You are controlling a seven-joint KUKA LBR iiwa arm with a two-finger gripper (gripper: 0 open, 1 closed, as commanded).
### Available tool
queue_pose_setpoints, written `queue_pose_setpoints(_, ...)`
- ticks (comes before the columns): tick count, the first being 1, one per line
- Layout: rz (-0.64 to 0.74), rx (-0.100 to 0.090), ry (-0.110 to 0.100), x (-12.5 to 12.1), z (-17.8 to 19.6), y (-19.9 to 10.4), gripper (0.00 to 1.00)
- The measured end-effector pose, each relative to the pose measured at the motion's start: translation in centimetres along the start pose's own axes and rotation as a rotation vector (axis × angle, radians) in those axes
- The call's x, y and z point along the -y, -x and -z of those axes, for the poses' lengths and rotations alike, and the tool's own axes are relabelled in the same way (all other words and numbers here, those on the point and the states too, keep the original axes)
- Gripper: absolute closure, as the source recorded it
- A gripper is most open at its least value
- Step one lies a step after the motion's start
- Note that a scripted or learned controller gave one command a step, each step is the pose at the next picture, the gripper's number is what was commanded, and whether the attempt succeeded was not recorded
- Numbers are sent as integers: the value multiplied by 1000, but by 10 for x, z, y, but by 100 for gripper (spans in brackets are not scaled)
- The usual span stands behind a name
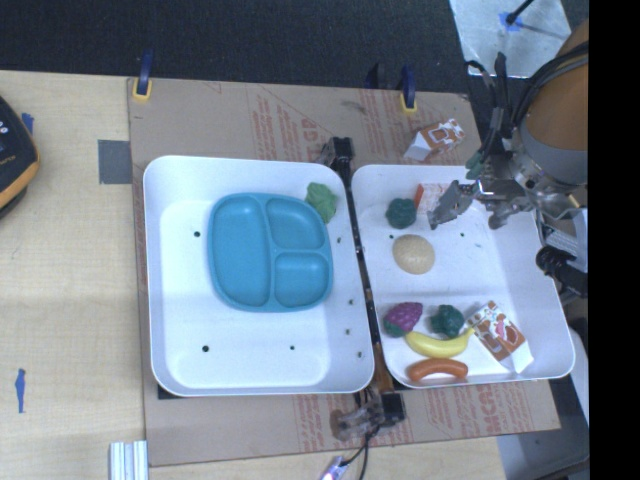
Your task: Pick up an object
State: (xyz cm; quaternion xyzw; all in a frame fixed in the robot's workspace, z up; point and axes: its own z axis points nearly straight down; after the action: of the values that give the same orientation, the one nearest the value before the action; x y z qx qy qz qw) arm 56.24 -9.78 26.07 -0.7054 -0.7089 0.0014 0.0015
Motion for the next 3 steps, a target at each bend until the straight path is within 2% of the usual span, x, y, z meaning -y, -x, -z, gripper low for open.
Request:
queue_pose_setpoints(1, 0, 1, -2, -40, -90, 7, 0)
queue_pose_setpoints(2, 1, 2, -1, -73, -162, -1, 0)
queue_pose_setpoints(3, 1, 1, 2, -95, -168, 9, 0)
